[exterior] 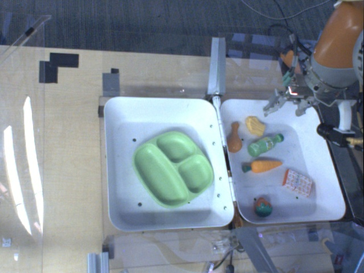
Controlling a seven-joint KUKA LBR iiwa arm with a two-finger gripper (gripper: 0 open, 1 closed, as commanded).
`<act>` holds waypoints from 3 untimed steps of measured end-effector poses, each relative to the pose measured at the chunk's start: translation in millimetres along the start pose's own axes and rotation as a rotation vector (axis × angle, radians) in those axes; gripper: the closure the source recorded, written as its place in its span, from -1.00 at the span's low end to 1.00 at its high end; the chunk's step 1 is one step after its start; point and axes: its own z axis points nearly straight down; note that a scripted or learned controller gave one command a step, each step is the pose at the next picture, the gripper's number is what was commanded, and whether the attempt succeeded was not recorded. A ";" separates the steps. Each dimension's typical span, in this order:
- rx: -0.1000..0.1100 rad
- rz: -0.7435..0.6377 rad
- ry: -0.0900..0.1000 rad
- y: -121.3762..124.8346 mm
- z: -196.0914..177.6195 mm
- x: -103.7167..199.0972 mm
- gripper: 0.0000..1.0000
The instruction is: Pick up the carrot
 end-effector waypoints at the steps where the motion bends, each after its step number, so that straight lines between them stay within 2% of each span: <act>1: 0.002 0.082 0.000 -53.4 101.3 -5.2 -1.00; 2: -0.009 0.027 -0.002 -99.3 149.6 16.9 -1.00; 3: -0.017 0.025 0.000 -96.1 137.9 18.2 1.00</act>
